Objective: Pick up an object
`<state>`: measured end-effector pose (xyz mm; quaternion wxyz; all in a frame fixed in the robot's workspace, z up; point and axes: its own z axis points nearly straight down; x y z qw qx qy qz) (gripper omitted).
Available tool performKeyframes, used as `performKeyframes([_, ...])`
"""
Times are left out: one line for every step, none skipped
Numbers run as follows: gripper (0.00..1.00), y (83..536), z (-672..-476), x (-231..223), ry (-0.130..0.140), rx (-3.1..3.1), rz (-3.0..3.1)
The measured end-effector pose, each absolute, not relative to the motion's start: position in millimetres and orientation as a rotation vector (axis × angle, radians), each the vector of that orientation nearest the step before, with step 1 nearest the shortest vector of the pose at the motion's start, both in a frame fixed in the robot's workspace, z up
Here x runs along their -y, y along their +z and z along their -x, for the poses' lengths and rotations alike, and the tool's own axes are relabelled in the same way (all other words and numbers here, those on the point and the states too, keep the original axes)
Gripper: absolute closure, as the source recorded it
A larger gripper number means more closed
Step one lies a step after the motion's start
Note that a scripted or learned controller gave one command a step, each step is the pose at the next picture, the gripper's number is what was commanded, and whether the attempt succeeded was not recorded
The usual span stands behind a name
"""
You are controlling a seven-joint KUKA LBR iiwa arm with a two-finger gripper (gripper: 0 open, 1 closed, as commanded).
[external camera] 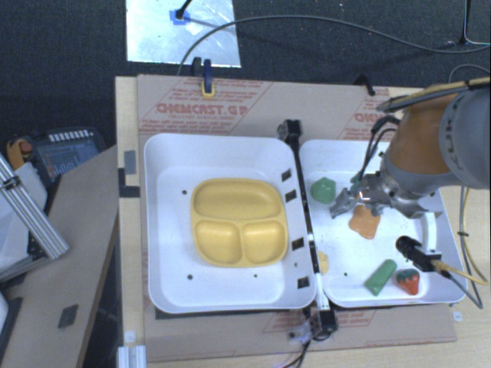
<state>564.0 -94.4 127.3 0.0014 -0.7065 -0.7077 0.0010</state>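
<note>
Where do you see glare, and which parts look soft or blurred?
Camera view: strongest glare on the shiny silver sheet at top; the two shallow white bins look bright and washed out; the grey arm's gripper is slightly soft.

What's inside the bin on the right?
In the right bin: a green lump, an orange piece, a green stick, and a red-orange toy. The arm covers the far corner.

Two white bins sit side by side: the left bin [161, 228] holds one yellow divided tray [238, 221] with three compartments. The right bin [337, 291] holds five small things: one green rounded piece [323, 189], one orange piece [365, 222], one green cylinder [380, 277], one red-and-orange piece [409, 280] and one small yellow piece [323, 263].
</note>
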Motion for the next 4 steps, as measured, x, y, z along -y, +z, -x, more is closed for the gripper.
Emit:
performKeyframes([0.0,83.4,-564.9,94.1,-0.002,2.224,2.221])
performKeyframes([1.0,97.5,-566.9,95.5,-0.006,2.228,2.226])
performKeyframes([1.0,142.3,-564.2,92.2,-0.005,2.228,2.221])
performKeyframes([1.0,188.4,-560.4,87.8,-0.006,2.229,2.22])
